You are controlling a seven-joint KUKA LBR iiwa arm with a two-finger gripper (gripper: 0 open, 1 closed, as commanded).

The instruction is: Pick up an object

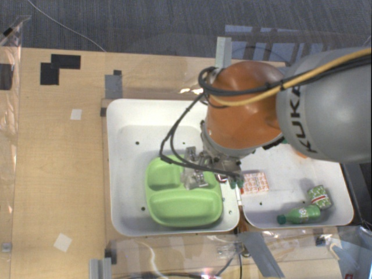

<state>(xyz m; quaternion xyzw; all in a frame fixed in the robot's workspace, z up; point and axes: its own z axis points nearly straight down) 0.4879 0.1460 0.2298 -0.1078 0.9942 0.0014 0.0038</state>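
Green plastic two-compartment tray [183, 199] by your left white bin's [125, 156] near edge, end effector [196, 176] over it, grip state impossible to tell

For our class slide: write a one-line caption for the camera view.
KUKA arm's gripper poised over a green divided tray in the left bin.
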